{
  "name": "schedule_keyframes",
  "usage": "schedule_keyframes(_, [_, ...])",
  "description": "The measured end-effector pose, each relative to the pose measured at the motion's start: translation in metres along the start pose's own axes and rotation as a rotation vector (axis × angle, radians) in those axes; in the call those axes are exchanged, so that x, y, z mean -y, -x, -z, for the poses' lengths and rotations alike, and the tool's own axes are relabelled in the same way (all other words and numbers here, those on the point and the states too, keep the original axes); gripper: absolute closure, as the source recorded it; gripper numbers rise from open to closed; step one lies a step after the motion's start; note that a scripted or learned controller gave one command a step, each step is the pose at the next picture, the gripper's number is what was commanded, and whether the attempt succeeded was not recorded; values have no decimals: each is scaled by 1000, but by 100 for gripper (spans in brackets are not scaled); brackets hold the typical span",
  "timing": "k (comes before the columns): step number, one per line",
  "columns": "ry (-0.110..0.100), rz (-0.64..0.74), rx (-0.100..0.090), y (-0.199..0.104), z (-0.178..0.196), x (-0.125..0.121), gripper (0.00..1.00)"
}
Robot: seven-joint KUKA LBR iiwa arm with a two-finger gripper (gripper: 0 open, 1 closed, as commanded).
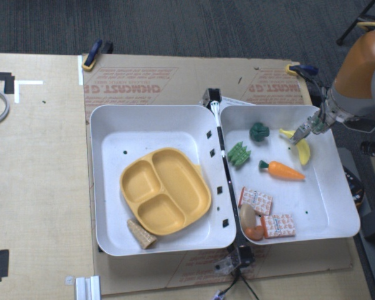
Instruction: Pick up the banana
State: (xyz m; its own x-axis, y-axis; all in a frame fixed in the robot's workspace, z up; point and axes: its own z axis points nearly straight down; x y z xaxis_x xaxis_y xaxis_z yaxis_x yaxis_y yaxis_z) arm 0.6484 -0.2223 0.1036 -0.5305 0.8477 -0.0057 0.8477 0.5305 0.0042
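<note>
At the far right of the right-hand bin (337, 224), the banana (302, 149) is lying, yellow, small, curved, probably a light, stiff, smooth toy. The gripper (302, 132) is reaching in from the right and sitting over its far end; fingers are pointing down at it, spread or pinching cannot be told. To its left, a carrot (284, 171) is lying close. Best hold, by judgement: across the narrow middle, since the smooth curve is likely to slip.

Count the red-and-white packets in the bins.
2, both in the right bin: one packet below the carrot, the other by the front wall. None seems hidden.
</note>
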Motion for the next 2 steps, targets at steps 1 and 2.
schedule_keyframes(1, [-2, 173, -4, -56, -10, 69, 100])
schedule_keyframes(2, [-1, 274, -3, -110, 54, 15, 100])
